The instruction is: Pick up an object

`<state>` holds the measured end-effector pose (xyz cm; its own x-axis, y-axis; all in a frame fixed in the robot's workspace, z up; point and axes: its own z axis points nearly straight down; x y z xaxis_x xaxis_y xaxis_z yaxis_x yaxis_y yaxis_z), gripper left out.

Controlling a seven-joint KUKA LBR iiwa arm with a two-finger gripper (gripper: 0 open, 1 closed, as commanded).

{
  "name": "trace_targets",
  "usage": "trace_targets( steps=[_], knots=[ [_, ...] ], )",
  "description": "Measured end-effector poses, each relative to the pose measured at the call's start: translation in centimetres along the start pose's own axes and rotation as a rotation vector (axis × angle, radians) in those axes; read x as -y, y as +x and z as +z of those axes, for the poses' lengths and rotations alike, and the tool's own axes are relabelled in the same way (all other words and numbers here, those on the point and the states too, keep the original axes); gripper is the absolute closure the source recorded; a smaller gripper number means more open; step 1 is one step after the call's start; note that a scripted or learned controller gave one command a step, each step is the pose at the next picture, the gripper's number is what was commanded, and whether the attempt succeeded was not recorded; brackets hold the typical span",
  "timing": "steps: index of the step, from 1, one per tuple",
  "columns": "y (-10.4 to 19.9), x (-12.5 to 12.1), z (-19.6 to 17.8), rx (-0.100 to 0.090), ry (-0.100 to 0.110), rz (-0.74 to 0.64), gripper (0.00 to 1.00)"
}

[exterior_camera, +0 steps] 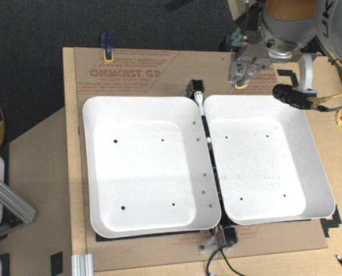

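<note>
Claw hung just beyond the far rim of the right bin, over the cardboard sheet rather than over either bin floor. How wide it stood could not be told: the tip was small at this slant and sat against red print on the sheet. Nothing could be made out in its hold. A pale patch just under the tip was noted, probably print or bare board, not resolved. Outward from there, the right bin's floor lay directly toward the near side of the bench from the claw, its far rim just beside the tip. The left bin lay further off, across the divide between the two. Both floors read as plain white, marked by four small dark dots each, judged to be marks or holes in the bins and not loose items. No candidate for the pick could be placed on either floor, so no bearing from claw to target and no long axis could be entered. Judgement: the pick had not begun. The coming move would first need a target, and the right bin was the nearer ground for one.
</note>
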<state>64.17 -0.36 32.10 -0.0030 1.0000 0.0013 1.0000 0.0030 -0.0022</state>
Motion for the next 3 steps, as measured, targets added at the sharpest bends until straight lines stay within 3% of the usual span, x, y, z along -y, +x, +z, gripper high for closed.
trace_targets(
  steps=[1, 2, 3],
  knots=[
    [-9.9, -1.1, -1.5, 0.008, -0.007, 0.011, 1.00],
    [-3.5, -2.5, 4.7, -0.001, 0.004, -0.002, 1.00],
    [-3.9, 0.1, 0.0, 0.002, -0.007, 0.004, 1.00]
  ],
)
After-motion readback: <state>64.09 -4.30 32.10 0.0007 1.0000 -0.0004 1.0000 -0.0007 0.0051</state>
